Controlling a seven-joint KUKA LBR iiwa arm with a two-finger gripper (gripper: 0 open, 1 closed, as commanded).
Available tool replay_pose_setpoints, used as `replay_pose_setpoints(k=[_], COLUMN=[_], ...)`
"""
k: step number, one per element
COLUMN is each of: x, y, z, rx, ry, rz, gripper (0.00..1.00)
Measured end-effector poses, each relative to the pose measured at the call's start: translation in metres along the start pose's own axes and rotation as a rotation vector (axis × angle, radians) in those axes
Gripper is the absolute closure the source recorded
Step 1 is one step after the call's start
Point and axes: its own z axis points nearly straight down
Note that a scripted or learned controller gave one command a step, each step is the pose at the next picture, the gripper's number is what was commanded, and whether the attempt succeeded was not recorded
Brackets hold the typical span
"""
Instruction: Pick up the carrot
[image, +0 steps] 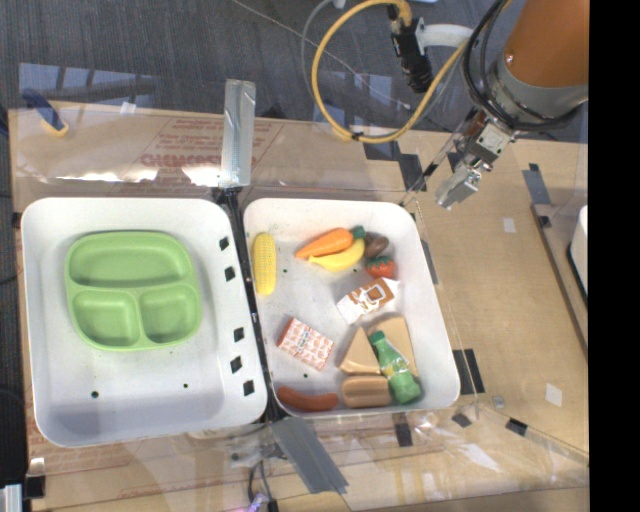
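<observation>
Carrot (326, 242): lies in the right bin (425, 300), upper middle, orange body with green top pointing toward the arm side. Well apart from the jaws (462, 180), down and to the left of them in the camera view. Nothing grips it.

Touching the carrot on its lower side: a yellow banana (340, 260). Just past the carrot's green end: a dark brown piece (376, 246), and below that a red tomato-like piece (381, 268).

Farther from the jaws, same bin: corn cob (264, 263) upright along the left wall; small white carton with brown print (365, 299) near the centre; red-and-white patterned packet (305, 343); tan wedge (380, 345) with a green bottle (393, 366) lying across it; a hot dog bun (365, 391) and a red sausage (308, 400) along the near wall.

Jaws: outside the bin, above the bare desk (500, 290) beyond the bin's upper right corner, tilted. Open or closed: cannot tell at this size; nothing visible between them.

Left bin (45, 330), farthest from the jaws: holds a green divided tray (134, 290) with three compartments.
</observation>
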Motion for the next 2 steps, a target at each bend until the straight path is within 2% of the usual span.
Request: replay_pose_setpoints(k=[1, 2], x=[0.001, 0.000], y=[0.013, 0.013], z=[0.073, 0.210], rx=[-0.001, 0.000], ry=[-0.004, -0.019], rz=[-0.264, -0.397], gripper=[1.00, 1.00])
